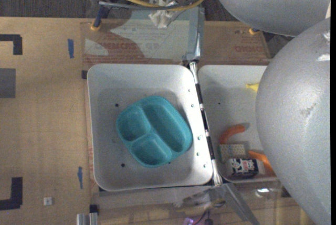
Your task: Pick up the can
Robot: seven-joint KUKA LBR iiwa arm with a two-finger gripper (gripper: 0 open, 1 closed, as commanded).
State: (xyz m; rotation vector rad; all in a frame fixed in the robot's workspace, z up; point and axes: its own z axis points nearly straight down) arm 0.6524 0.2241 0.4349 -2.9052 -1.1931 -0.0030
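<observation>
A small black-and-white can [243,167] lies on its side near the front edge of the right bin [220,87]. My gripper [161,9] hangs far from it, past the back edge of the left bin [100,114], over a brown cardboard sheet. Something whitish shows at its tip; I cannot make out what it is. The big grey arm links cover the right part of the right bin.
A teal divided plate [154,129] lies in the middle of the left bin. Beside the can are two orange carrot-like pieces [233,132] [261,159] and a speckled greenish block [232,150]. A yellow object [253,86] peeks out by the arm.
</observation>
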